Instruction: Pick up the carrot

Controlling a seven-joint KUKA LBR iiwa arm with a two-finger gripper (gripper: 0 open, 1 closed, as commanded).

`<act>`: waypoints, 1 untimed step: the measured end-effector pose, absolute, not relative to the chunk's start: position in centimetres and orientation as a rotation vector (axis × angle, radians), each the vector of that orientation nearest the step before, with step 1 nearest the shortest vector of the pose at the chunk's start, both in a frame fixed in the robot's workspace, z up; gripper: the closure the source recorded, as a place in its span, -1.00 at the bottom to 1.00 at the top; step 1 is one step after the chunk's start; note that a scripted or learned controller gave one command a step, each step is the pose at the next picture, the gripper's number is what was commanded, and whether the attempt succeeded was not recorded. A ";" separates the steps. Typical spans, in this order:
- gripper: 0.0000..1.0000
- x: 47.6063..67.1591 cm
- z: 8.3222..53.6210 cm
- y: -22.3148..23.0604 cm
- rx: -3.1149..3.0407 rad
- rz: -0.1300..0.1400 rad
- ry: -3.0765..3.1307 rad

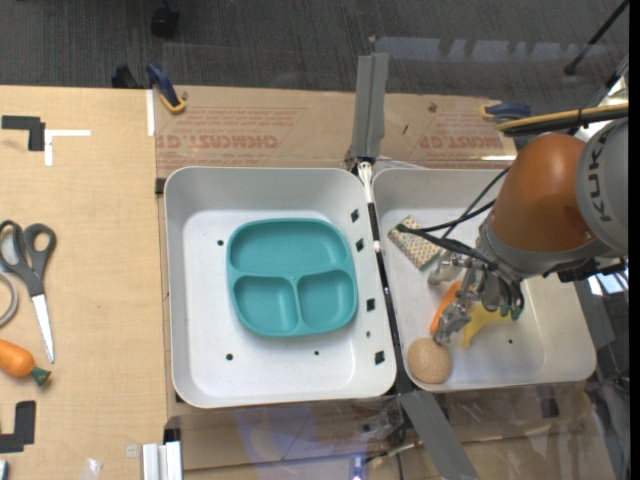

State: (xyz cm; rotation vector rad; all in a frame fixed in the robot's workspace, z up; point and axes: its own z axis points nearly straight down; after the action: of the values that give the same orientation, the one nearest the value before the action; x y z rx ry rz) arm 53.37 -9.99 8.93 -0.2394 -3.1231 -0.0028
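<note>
An orange carrot [441, 313] lies in the right bin [560, 363], near its middle. My gripper [458, 313] is down in that bin, right over the carrot and covering most of it. Only a thin orange strip shows on the gripper's left side. The wrist with its orange band [540, 193] hangs above the bin's right half. A second small carrot [14, 359] with a green stem lies on the wooden bench far to the left, outside both bins.
A yellow object [482, 324] lies just right of the gripper, a tan ball [431, 361] at the bin's front left, and a patterned packet [414, 244] towards the back. The left bin [190, 268] holds a teal divided plate [293, 277]. Scissors [32, 278] rest on the bench.
</note>
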 end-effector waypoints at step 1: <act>-1.00 53.5 8.9 -9.4 -0.258 -0.002 -3.121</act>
State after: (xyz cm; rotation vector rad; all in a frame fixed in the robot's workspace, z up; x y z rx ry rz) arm 53.45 -9.45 8.94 -0.2580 -3.1215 -0.0023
